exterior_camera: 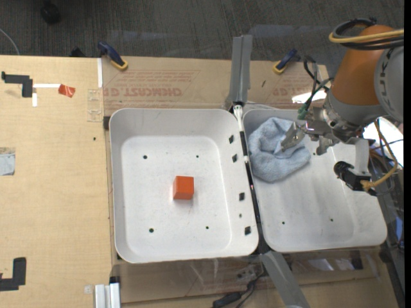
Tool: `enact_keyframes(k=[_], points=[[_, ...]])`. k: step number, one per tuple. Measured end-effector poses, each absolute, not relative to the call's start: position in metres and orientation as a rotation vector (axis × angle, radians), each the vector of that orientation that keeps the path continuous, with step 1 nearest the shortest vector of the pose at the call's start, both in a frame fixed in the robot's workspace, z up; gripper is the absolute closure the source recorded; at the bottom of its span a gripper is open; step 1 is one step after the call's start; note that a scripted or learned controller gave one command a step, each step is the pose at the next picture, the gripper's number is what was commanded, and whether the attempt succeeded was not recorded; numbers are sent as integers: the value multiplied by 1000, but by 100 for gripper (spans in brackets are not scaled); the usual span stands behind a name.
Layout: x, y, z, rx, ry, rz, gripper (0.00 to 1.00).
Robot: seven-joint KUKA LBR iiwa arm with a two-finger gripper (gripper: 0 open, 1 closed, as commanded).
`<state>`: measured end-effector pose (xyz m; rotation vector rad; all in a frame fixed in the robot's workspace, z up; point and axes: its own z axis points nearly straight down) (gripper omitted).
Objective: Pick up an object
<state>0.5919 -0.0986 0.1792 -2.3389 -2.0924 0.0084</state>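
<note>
Metal two-finger gripper (pixel 293 137) sits with fingers spread over the crumpled pale-blue cloth (pixel 275 150), bunched in the right white bin's (pixel 334 226) far left corner.

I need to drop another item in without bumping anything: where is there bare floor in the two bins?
Left bin: bare all round the orange block, which sits a bit below centre. Right bin: the near half, below the blue-grey cloth, is bare. Its far-left corner is crowded, with the cloth bunched there and the gripper at the cloth's right edge.
</note>
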Motion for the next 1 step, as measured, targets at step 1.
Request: enact_keyframes(k=[1], points=[[605, -124, 248, -2055, -2375, 5, 0]])
